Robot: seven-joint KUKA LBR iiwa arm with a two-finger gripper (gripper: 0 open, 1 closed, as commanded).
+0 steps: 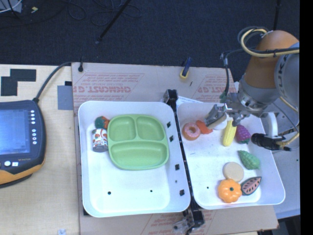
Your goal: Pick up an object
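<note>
Tool (219,115), state not discernible, hovers at the right bin's (205,199) twelve o'clock, beside orange piece (204,128), doughnut (191,130) and corn (228,133). Risk: crowded items deflect fingers, causing a missed grasp.

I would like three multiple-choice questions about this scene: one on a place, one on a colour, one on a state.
1. Where is the green tray?
A. left bin
B. right bin
C. on the bench

2. What colour is the corn?
A. red
B. yellow
C. blue

3. How does the can relate to the tray?
A. inside it
B. on top of it
C. beside it

Answers: 1 A, it lies in the left bin. 2 B, it is plainly yellow. 3 C, the can stands at the tray's left edge.
</note>
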